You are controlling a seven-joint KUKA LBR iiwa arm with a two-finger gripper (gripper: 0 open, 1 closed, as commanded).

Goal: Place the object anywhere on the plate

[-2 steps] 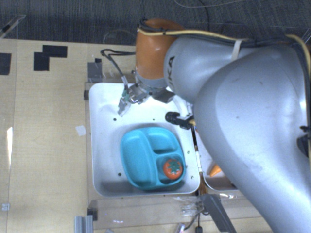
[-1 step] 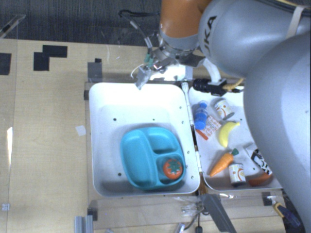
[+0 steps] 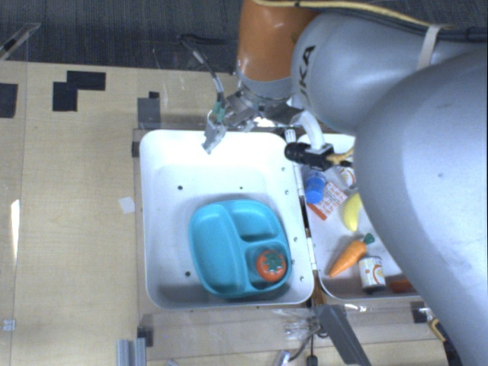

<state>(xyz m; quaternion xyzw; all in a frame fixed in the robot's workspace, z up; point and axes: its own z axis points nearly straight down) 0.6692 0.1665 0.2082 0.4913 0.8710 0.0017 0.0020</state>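
Hovering at the far rim of the left bin [image 3: 156, 204], claw [image 3: 216, 132] on the grey arm [image 3: 366, 75] with its orange band [image 3: 267, 36]. Fingers slightly spread, pinching nothing. Well below the claw and toward the near side of the same bin, a blue divided plate [image 3: 221, 250], lying flat. Resting in the plate's small near-right compartment, a round orange-red object with a green top [image 3: 271, 264], looking like a tomato, well apart from the claw. To the claw's right, across the wall between bins, the right bin [image 3: 335, 292] with clutter: a blue-capped bottle [image 3: 314, 183], a yellow item [image 3: 351, 212], a toy carrot [image 3: 349, 256], a small can [image 3: 372, 273]. Partly hidden under the arm, the rest of that bin. Beyond the claw's left, bare tan counter [image 3: 69, 227] with black marks [image 3: 76, 88].
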